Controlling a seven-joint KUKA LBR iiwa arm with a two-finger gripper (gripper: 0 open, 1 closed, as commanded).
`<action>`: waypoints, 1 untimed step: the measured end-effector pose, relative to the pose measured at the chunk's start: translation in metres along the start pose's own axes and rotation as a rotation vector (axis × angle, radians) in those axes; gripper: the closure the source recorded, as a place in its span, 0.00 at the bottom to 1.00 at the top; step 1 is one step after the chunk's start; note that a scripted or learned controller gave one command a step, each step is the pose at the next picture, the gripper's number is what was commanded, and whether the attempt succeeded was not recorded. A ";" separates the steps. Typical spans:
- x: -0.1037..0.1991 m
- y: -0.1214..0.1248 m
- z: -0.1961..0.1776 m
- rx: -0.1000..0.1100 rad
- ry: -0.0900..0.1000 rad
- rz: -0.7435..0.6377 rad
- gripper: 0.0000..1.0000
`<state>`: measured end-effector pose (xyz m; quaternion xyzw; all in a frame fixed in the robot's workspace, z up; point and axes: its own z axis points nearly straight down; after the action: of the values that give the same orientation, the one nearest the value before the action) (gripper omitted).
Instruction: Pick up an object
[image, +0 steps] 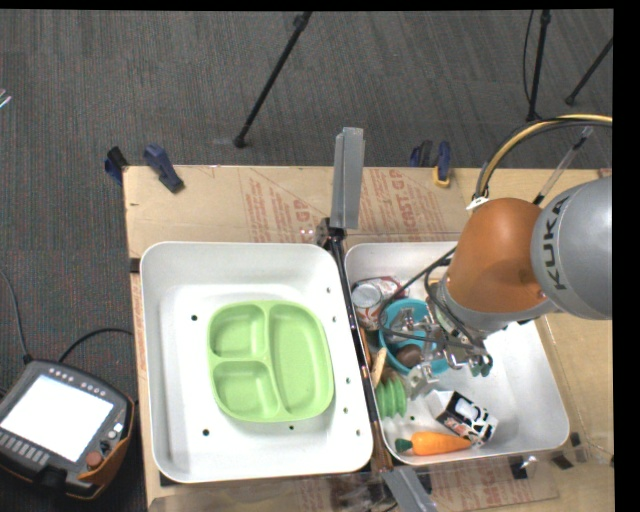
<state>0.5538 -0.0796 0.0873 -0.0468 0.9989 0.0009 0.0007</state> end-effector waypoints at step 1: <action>0.072 -0.072 -0.013 0.002 0.003 -0.060 0.00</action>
<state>0.4888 -0.1576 0.0999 -0.0767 0.9971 0.0000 -0.0006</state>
